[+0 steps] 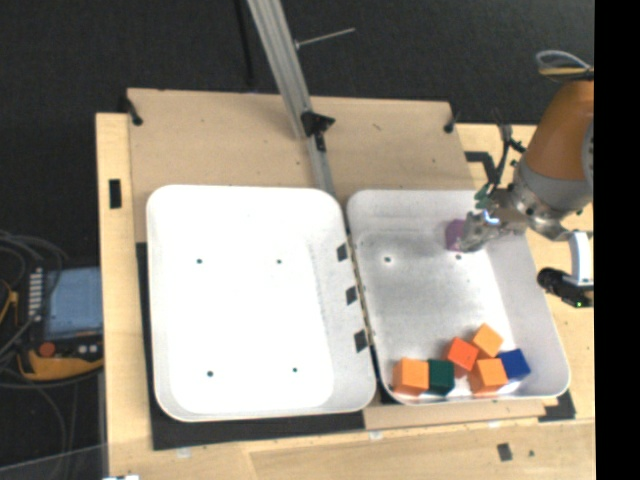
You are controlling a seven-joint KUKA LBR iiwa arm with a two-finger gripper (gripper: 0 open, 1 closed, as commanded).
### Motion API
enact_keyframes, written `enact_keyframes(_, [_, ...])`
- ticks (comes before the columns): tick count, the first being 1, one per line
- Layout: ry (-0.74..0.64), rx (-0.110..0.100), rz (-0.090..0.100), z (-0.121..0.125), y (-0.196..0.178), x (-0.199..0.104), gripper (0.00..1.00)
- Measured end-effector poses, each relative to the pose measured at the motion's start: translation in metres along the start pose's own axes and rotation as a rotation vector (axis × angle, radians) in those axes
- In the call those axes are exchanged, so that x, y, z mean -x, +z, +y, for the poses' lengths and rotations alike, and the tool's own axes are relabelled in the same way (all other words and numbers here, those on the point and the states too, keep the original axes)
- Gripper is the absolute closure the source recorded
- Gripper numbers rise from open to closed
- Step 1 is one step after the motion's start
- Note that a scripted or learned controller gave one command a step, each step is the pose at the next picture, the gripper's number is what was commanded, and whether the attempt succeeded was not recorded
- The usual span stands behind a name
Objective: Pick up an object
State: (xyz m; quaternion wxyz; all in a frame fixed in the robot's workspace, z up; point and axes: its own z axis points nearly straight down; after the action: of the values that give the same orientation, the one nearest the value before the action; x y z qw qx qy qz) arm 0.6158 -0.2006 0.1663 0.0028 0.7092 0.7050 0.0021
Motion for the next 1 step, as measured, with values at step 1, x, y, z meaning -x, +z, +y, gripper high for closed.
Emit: enact_keyframes(1, [-0.007, 0.001, -0.001, 0.002, -0.0549, 0.0016, 1.0])
